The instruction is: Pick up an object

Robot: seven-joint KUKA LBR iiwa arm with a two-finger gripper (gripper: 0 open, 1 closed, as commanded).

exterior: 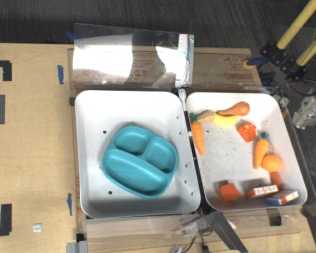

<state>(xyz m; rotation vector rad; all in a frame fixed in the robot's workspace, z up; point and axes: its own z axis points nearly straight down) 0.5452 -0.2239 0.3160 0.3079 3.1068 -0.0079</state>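
The right bin (pixel 226 162) holds several toy foods. An orange carrot (pixel 198 137) lies along its left wall. A yellow piece (pixel 226 120) and an orange gourd shape (pixel 235 109) lie near the back. A red block (pixel 247 132) sits right of them. A second carrot (pixel 260 151) and an orange ball (pixel 271 163) lie by the right wall. An orange block (pixel 229 191) and small boxes (pixel 274 194) rest along the front.
The left bin (pixel 89 194) bears a teal divided plate (pixel 140 159). A clear plastic sheet (pixel 131 59) stands behind the bins. Yellow poles and cables (pixel 297 30) sit at the upper right. Cardboard covers the bench on the left.
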